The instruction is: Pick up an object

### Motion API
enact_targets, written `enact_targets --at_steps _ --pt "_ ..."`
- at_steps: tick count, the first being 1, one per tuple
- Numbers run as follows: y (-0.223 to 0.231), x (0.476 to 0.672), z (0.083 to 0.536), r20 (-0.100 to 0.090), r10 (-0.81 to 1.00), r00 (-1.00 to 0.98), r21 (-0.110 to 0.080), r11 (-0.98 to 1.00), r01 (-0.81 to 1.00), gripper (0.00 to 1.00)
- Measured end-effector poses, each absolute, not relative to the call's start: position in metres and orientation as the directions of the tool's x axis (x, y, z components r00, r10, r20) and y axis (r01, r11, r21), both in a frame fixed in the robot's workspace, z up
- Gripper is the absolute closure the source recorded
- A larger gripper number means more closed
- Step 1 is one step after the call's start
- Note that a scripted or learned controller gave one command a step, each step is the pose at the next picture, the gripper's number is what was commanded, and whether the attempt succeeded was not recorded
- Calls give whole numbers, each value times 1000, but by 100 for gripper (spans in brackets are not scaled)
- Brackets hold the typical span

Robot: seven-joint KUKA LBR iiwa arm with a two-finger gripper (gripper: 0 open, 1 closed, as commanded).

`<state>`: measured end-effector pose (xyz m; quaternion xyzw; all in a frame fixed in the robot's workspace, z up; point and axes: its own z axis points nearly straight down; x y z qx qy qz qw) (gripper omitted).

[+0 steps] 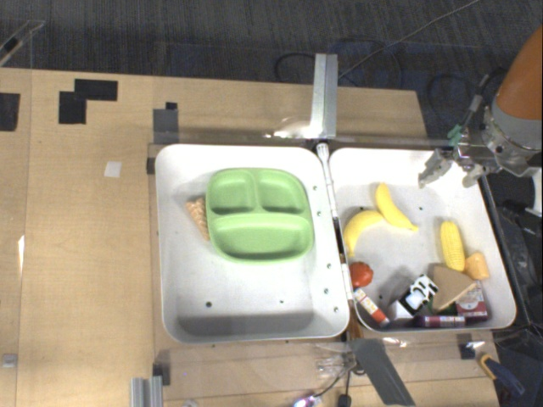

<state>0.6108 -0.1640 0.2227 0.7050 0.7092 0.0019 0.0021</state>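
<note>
Wooden bench holds two white bins. Over the right bin's far corner hangs the gripper, fingers spread apart and holding nothing. Near below lie two bananas, corn, a tomato and packets. A green divided plate sits in the left bin.

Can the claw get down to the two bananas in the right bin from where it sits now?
Probably yes. The claw hangs over the right bin's upper right area, and the bananas lie uncovered on bare floor to its left, apart from the corn cob, with nothing lying over them.
</note>
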Motion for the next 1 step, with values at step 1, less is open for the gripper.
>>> enact_targets --at_steps 1 --pt "-148 623 257 -3 982 -190 7 191 982 0"
